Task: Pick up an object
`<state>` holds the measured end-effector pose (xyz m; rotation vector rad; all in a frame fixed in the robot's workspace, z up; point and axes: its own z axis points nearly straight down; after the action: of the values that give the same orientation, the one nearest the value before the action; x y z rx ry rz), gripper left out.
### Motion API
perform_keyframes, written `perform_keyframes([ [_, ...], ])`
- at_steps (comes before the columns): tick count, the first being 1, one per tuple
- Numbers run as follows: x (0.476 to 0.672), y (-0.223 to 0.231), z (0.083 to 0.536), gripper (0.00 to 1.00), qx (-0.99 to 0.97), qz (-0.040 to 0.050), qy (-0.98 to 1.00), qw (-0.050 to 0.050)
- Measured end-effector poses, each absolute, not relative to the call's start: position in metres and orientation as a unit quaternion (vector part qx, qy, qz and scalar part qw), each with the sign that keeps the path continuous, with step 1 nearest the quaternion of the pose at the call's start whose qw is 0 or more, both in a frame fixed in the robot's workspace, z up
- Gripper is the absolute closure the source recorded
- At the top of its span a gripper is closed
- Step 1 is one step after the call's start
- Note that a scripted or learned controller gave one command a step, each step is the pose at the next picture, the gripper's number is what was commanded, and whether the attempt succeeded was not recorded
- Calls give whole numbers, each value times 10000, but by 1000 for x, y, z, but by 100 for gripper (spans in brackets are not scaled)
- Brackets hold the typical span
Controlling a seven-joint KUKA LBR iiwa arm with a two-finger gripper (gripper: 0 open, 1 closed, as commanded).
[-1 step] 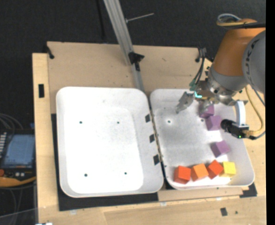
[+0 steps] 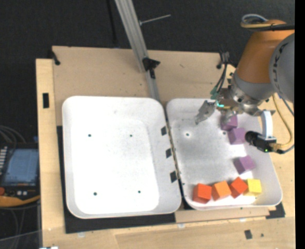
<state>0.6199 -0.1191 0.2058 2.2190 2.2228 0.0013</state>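
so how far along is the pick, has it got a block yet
Done: the arm has reached in over the right bin, its claw near the back. In hand: nothing visibly; no block sits in the claw. Left: the whole pick. Three purple blocks lie along the right side, and the orange-red, orange, red and yellow blocks line the front wall. The left bin holds no blocks.

Even overhead light, soft low-res frame.
White bins [image 2: 116, 154] run near blown out, speckle still readable; faint grey shadow under my wrist in the right bin [image 2: 204, 149]. Floor on the far side and left goes almost black. Edges slightly fuzzy throughout.
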Motion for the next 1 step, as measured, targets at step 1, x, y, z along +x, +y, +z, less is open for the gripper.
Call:
perform_keyframes([
  [1,619,-123,143,0,7075,-23,7067,-12],
])
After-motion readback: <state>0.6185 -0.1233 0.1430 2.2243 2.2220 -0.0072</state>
